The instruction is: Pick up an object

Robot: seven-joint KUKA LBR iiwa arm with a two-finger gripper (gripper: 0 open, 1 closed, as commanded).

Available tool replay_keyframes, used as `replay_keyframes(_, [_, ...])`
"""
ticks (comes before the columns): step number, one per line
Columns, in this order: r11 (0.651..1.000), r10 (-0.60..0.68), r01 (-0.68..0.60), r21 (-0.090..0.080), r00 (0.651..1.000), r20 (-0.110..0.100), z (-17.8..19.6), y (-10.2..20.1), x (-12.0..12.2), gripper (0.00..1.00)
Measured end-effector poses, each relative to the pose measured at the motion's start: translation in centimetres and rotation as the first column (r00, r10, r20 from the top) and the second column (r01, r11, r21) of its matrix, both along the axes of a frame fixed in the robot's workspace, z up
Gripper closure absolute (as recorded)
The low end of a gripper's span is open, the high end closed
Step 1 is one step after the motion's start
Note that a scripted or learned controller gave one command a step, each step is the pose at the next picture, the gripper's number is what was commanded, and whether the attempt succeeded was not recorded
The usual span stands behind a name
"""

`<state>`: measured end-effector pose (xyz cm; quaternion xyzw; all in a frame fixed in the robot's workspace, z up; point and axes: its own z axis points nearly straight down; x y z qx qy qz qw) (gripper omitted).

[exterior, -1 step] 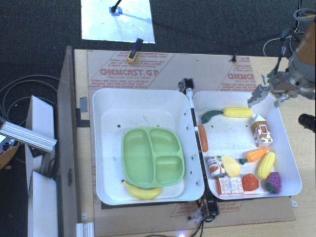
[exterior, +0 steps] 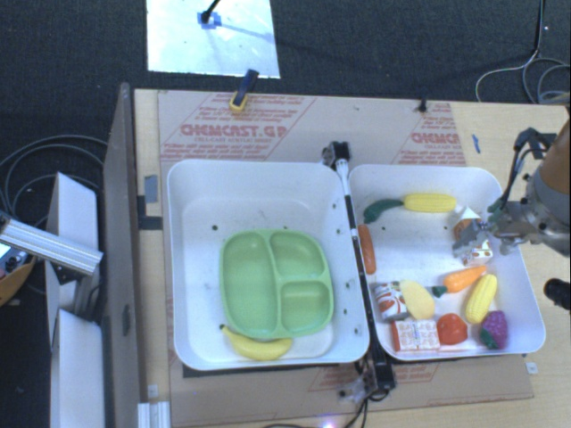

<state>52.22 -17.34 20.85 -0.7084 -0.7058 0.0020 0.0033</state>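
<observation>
The right white bin (exterior: 516, 279) holds several toy foods: a corn cob (exterior: 428, 203) with a green stalk at the back, an orange carrot (exterior: 464, 279), a yellow cob (exterior: 482, 297), a red tomato (exterior: 452, 328), purple grapes (exterior: 493, 328), a yellow lemon (exterior: 417, 300), a small can (exterior: 386, 300), a red-and-white box (exterior: 415, 334) and an orange sausage (exterior: 367, 248) by the left wall. My gripper (exterior: 477, 242) is low over the bin's right side, right at a small white-and-brown object (exterior: 464, 228). Whether it holds that object is unclear.
The left white bin (exterior: 192, 239) carries a green divided plate (exterior: 278, 283) with a yellow banana (exterior: 259, 346) in front of it. A black clamp (exterior: 337, 154) sits where the bins meet at the back. The arm (exterior: 549, 194) enters from the right edge.
</observation>
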Motion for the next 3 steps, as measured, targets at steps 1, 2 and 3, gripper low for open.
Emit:
replay_keyframes(1, [1.000, 0.000, 0.000, -0.006, 1.000, 0.007, -10.2, -2.8, -3.8, 0.00])
replay_keyframes(2, [1.000, 0.018, -0.018, -0.005, 1.000, 0.026, -2.2, 2.5, 8.5, 0.00])
replay_keyframes(3, [1.000, 0.011, -0.010, -0.009, 0.999, 0.031, -10.1, -1.5, 7.8, 0.00])
